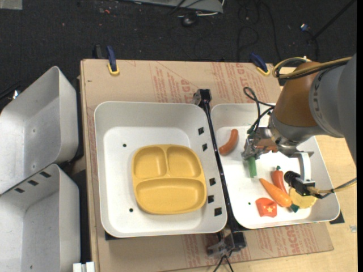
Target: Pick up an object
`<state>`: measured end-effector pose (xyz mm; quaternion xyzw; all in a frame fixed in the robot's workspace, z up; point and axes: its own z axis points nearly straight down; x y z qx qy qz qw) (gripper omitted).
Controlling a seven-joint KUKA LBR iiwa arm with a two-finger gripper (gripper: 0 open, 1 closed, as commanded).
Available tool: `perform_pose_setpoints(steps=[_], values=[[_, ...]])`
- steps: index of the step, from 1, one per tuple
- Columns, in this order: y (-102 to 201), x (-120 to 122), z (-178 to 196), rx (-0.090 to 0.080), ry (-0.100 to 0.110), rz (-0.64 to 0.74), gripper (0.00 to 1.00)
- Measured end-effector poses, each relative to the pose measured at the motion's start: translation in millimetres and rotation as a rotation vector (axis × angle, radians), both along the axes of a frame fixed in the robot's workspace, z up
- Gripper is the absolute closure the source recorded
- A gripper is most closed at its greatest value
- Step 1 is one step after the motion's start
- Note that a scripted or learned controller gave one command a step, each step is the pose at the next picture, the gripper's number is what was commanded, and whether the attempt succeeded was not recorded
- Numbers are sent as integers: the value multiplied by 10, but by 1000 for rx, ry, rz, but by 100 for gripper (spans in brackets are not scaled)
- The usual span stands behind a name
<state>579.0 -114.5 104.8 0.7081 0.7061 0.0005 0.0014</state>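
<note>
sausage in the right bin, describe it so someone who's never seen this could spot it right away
Start at the right bin, the one the arm reaches into. In its upper left part, close to the divider between the bins, lies the sausage. It is the lone reddish-brown curved piece there, apart from the carrot and other toy food lower right.

Yellow tray, white bins, orange carrot

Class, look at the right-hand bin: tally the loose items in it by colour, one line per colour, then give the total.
In the right bin:
Red or reddish-brown: 3, namely sausage, red chilli, red pepper piece
Orange: 1, carrot
Green: 1, green piece below the gripper
Yellow: 1, yellow item
Total: 6
</note>
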Motion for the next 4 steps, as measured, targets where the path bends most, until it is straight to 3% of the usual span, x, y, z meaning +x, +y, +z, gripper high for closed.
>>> perform_pose_setpoints(steps=[3, 4], values=[[-145, 89, 1458, -1, -4, 6, 100], [361, 234, 1516, 2, 0, 11, 100]])
